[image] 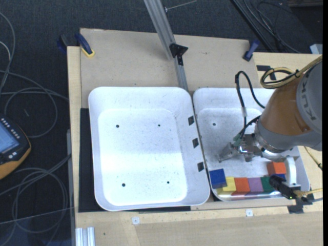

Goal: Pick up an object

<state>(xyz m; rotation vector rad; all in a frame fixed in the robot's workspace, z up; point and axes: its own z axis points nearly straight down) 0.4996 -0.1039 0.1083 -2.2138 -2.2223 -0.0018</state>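
Several coloured blocks lie in a row along the near edge of the right bin (215, 104): a blue block (218, 177), a yellow one (229, 185), a red-orange one (241, 184), a purple one (254, 184) and a green one (266, 183). An orange block (277, 167) sits just behind the green one. My gripper (231, 150) hangs over the middle of the right bin, a little behind and above the blue block, with nothing visibly held. The arm's orange band and grey wrist cover the bin's right part.
The left bin (138, 147) stands beside the right one, joined by black clips (195, 142). A metal pole (164, 29) slants over the bench behind the bins. Black cables (245, 94) loop from the wrist above the right bin.
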